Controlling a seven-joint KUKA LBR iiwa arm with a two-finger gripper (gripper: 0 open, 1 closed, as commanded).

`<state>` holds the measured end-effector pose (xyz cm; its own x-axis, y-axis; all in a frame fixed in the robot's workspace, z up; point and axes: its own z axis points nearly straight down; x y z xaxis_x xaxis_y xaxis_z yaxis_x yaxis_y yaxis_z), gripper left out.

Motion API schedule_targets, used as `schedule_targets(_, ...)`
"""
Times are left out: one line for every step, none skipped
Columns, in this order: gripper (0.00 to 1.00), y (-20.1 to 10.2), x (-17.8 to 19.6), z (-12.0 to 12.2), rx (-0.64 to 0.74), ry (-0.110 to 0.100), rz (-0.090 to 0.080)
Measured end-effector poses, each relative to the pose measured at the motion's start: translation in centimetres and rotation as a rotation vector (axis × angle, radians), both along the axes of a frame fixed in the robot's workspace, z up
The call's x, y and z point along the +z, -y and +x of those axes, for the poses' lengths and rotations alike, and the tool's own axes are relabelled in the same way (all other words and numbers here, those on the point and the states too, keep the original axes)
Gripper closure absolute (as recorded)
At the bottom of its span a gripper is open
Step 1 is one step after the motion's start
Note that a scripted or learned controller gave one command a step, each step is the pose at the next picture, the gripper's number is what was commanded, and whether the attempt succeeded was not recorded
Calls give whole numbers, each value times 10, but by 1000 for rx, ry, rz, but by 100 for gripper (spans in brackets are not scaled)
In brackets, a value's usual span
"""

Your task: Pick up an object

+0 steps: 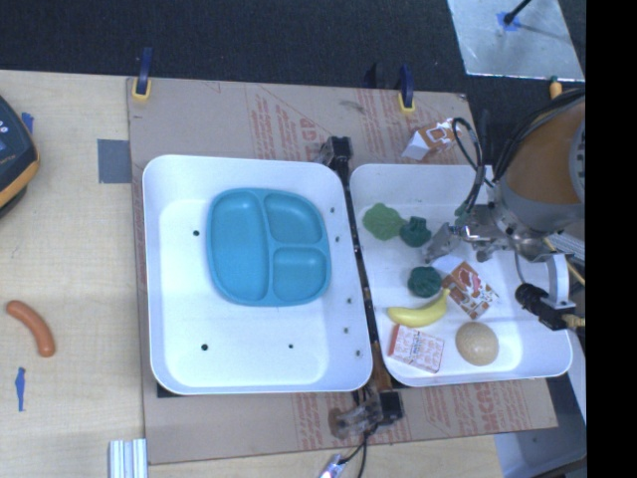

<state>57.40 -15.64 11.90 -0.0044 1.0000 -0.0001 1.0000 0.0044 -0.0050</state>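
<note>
Hovering Over the Right Bin

We see the hand (450, 239) low over the right bin (537, 364), near a dark green toy (415, 232) to its left and above a red-and-white carton (471, 289); whether it pinches anything, we cannot tell.

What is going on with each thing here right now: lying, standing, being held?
blue divided plate: lying flat in the left bin.
banana: lying in the right bin, not held.
beige ball: resting near that bin's front edge.
red-and-white packet: lying flat beside the ball.
small carton: lying tilted.
gripper: low over the right bin, holding nothing visible.
sausage: lying on the bench.
</note>
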Motion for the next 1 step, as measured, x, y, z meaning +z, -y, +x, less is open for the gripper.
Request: schedule_targets(0, -64, -27, -23, 2, 3, -1)
